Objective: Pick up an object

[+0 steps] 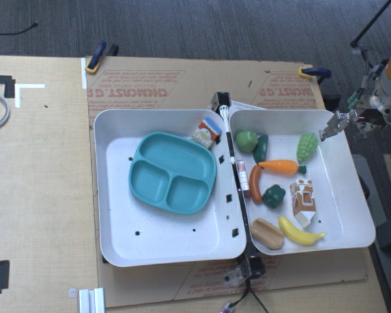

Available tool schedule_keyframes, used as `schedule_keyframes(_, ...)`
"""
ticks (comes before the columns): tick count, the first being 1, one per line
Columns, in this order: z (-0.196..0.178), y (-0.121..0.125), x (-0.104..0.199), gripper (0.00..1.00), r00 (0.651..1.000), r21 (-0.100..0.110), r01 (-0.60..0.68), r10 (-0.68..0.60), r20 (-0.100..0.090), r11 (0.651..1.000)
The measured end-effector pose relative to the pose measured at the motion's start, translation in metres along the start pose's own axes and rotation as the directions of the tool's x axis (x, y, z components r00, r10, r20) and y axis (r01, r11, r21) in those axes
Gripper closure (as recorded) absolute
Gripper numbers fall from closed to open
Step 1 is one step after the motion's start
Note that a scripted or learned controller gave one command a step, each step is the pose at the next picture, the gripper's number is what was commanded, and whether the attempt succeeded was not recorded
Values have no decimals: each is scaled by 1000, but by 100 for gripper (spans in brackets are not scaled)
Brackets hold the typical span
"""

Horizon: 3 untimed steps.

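Observation:
The right bin (352, 175) holds several toy foods: a light green fruit (246, 140), a dark green pepper (261, 148), a bumpy green bunch (306, 147), an orange carrot (279, 167), an orange-red sausage (255, 183), a dark green piece (273, 195), a small carton (304, 198), a yellow banana (301, 232) and a brown bun (268, 233). My gripper (332, 126) hangs over the right bin's far right corner, just right of the green bunch. It holds nothing that I can see.
The left bin (114, 194) bears a teal divided plate (173, 173) and a small printed packet (206, 134) at its far right corner. A pink tube (241, 173) lies along the divider between the bins. Clamps hold the cardboard sheet (150, 90) under both bins.

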State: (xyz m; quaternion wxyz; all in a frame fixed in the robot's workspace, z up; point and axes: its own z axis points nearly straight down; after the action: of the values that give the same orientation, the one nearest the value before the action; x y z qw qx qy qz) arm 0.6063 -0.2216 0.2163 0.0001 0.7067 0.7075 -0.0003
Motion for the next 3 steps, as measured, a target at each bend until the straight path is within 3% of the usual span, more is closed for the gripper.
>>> schedule_keyframes(1,124,-36,75,0,1000,1,0,0,0,1000)
schedule_keyframes(2,114,-35,74,100,1000,-1,-3,3,0,1000)
schedule_keyframes(3,114,-36,74,0,1000,0,-3,3,0,1000)
